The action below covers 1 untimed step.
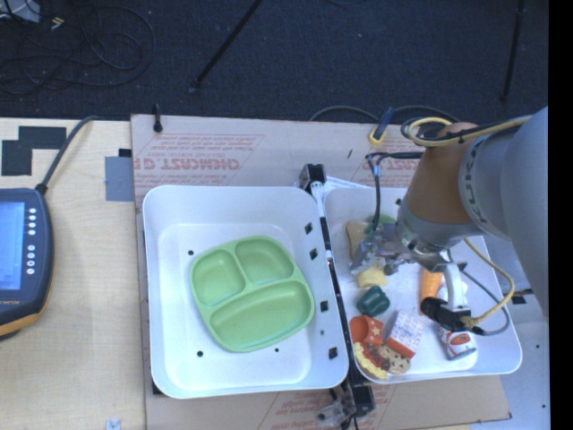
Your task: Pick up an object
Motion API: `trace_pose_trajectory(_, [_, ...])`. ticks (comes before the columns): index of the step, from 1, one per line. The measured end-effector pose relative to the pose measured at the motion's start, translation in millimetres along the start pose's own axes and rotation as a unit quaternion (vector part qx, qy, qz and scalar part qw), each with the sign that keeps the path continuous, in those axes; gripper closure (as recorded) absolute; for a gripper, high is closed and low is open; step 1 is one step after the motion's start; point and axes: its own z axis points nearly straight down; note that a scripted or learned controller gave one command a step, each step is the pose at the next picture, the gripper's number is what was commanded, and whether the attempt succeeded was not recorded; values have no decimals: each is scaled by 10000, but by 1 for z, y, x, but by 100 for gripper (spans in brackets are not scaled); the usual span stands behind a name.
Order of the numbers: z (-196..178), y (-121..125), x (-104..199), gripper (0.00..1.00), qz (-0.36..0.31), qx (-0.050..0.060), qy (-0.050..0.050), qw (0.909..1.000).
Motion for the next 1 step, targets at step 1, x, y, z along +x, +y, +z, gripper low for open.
trace_pose_trajectory(1, [-95,-16,74,100,-58,-38,5,10000])
